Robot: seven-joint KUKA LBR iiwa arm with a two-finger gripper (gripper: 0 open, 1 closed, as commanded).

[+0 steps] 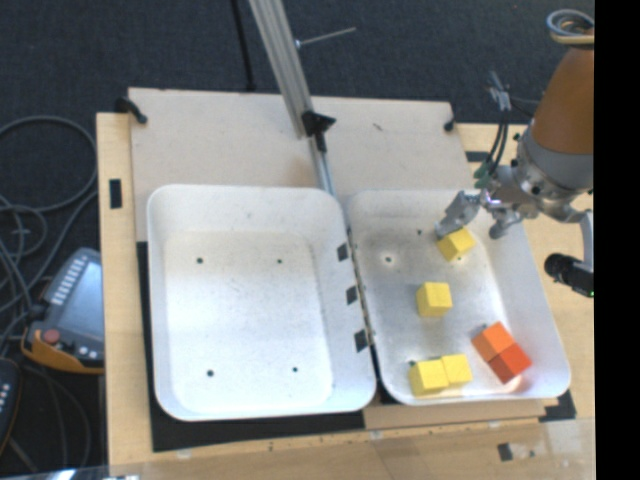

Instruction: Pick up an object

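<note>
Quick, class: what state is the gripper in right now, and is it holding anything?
Gripper: open, jaws spread above the right bin, holding nothing; a yellow block lies just below it.

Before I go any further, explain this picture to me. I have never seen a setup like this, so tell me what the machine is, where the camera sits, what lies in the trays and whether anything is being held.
The camera is fixed above a bench and looks down at a slant. The grey and orange shape at the right is a robot arm; at its end sits a two-finger gripper, the part meant to grab things. On the bench stand two shallow white bins side by side. In the right bin lie several small blocks: a yellow block just below the gripper, a second yellow block mid-bin, a yellow pair at the near edge, and an orange block. The left bin shows a bare white floor. I cannot tell whether the gripper grips the block under it.
</note>
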